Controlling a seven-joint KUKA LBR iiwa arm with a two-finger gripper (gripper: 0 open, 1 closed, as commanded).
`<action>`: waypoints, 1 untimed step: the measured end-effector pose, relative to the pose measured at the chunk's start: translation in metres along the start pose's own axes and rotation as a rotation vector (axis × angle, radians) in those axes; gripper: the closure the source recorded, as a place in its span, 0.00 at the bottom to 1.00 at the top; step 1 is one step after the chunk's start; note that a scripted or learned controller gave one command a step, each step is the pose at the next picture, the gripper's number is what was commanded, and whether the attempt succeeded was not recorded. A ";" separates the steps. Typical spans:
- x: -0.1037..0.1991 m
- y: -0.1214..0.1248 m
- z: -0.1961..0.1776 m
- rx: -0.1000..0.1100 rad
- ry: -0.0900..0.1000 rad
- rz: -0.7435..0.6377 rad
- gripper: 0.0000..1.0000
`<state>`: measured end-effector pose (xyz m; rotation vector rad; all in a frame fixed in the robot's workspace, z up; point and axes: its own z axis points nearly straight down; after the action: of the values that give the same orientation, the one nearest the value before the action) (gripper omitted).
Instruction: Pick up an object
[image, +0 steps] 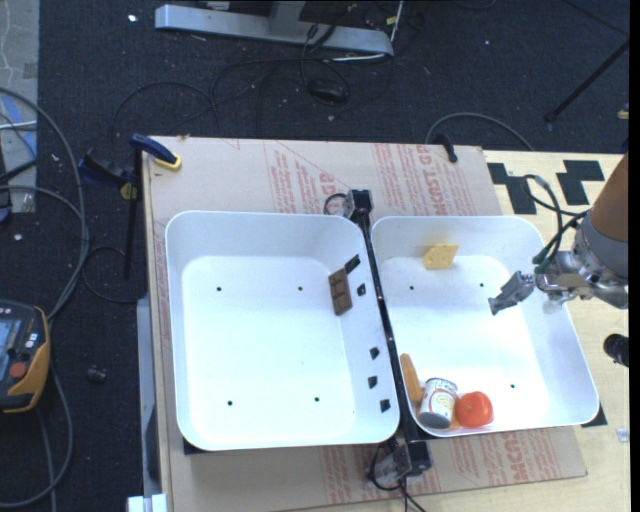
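**Remote operator:** From my camera I see the tan cardboard-covered tabletop carrying two shallow white plastic bins side by side. The left white bin has a small dark brown rectangular block leaning on its right wall.

**Colleague:** And the arm?

**Remote operator:** The grey arm comes in from the right edge over the right white bin. Its two-finger hand hangs above the bin's upper right part, pointing left. I can't tell whether it is spread or pressed together; I see nothing between its tips.

**Colleague:** Where are the things to pick?

**Remote operator:** All apart from the hand. A yellow wedge-shaped foam piece lies left of and above the hand, near the bin's far wall. Down in the near left corner, well below the hand, sit a small silver tin can, a round red tomato-like ball touching its right side, and a thin orange carrot-shaped stick just left of the can.
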<state>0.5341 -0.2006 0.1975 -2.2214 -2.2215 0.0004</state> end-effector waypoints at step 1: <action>-0.008 0.079 -0.009 -0.001 0.000 -0.002 0.00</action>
<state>0.6130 -0.2087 0.2064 -2.2202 -2.2242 -0.0003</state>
